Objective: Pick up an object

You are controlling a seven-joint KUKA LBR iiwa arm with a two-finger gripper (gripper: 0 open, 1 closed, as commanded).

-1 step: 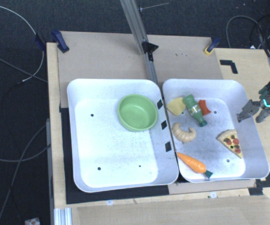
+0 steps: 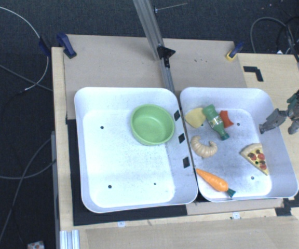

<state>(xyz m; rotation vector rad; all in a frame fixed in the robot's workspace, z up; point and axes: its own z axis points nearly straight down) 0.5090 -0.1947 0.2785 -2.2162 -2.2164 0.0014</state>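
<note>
The left bin (image 2: 123, 191), farthest from the gripper (image 2: 283, 123), holds a green bowl (image 2: 152, 124); the right bin (image 2: 279, 160) lies just under and left of it. The gripper's two fingers look spread apart, though the edge of the view blurs them, gripping nothing. Nearest lies the pizza slice (image 2: 255, 157), farther left the carrot (image 2: 213, 181), green bottle (image 2: 215, 121), croissant (image 2: 205, 147) and a yellow fruit (image 2: 194, 118).

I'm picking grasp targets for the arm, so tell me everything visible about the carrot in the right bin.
The carrot is a toy, glossy like plastic: an orange tapered body with a small dark green stub at its thicker end. It lies flat on the floor of the right bin, near the front edge, pointed end toward the left bin, stub toward the front rim. Nothing touches it; the croissant lies behind it, apart.
</note>
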